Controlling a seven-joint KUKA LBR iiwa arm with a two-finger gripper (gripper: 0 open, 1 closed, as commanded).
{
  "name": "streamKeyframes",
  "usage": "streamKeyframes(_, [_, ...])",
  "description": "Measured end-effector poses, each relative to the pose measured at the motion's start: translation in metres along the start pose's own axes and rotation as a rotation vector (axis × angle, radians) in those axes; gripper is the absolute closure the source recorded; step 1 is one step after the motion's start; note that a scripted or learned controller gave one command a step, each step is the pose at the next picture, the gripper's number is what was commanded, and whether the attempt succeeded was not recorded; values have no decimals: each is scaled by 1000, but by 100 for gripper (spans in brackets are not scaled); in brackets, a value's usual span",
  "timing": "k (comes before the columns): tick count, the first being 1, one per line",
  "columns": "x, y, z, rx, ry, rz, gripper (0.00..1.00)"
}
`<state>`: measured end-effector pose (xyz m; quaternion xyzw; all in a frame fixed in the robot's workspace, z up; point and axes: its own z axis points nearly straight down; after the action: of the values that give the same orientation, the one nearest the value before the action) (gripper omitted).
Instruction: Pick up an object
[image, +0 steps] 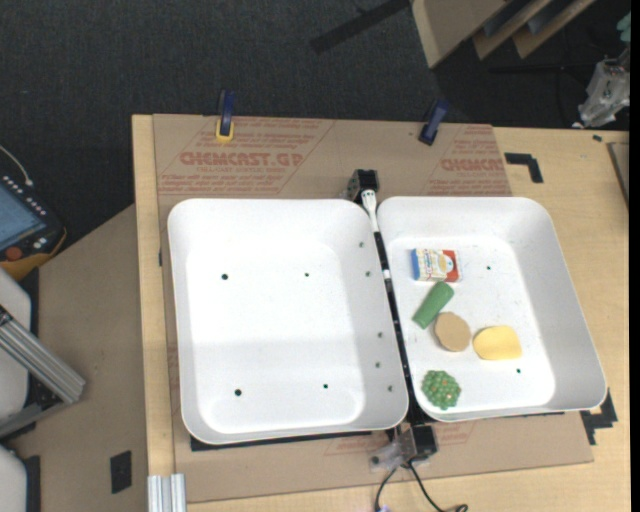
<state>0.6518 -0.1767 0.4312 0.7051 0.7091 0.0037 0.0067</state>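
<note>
1. The tabletop (300, 150) carries the left bin (270, 320), just beside the right bin (556, 290); every candidate lies in the right bin.
2. The box (435, 264), toward the right bin's far side, lies flat and apart from the others: probably the cleanest target, taken across its short side.
3. The lemon (497, 343), at the right bin's middle, is rounded and may slip.
4. The green stick (433, 304) and tan disc (452, 332) nearly touch; a descent there risks nudging both.
5. The green ball (441, 389) sits near the right bin's near wall, leaving little clearance.
</note>
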Motion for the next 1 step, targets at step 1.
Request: streamKeyframes(1, [47,-56,82,25,9,3,100])
